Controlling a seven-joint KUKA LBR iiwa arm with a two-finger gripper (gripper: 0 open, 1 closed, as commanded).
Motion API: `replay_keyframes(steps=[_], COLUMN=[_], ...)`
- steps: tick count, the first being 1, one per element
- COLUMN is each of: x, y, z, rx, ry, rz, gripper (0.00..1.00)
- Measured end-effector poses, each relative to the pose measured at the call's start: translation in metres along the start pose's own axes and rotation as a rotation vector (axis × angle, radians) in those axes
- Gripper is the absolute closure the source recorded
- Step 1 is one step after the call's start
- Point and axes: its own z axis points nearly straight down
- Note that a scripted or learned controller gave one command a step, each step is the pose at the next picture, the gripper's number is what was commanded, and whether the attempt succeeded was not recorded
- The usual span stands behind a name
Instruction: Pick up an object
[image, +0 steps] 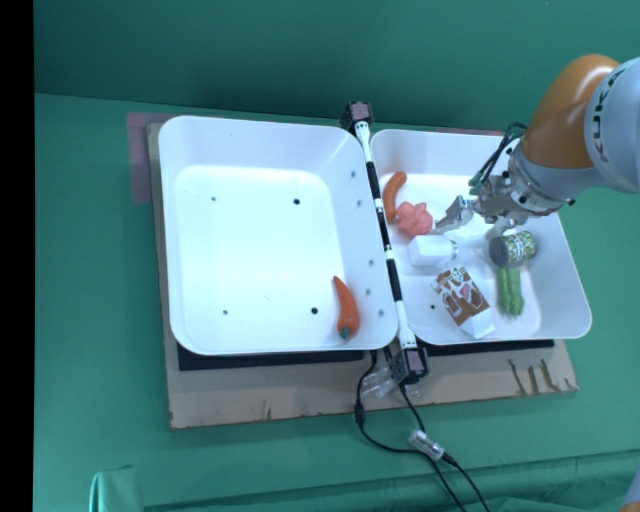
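My gripper (474, 222) hangs over the middle of the right bin (560, 300), open, with nothing between its fingers. Just to its left lies a pink lumpy toy (415, 216), and an orange sausage-shaped piece (394, 190) sits beyond that. A white block (432, 250) rests right below the gripper. A green can (515, 247) lies on its side to the lower right of the gripper. Nearer the front are a brown-and-white carton (462, 300) and a green asparagus stalk (511, 288). In the left bin (200, 150) an orange carrot (346, 307) lies by the front right corner.
A black-and-white divider rail (385, 230) runs between the two bins. Cables (420, 440) trail off the bench's front edge. The bins stand on a cardboard sheet (260, 400) over green cloth. The arm comes in from the upper right.
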Motion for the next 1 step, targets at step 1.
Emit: replay_keyframes(steps=[1], x=[-0.0092], y=[-0.0409], z=[-0.0009], rx=[-0.004], ry=[-0.001], rz=[0.000], gripper=[0.00])
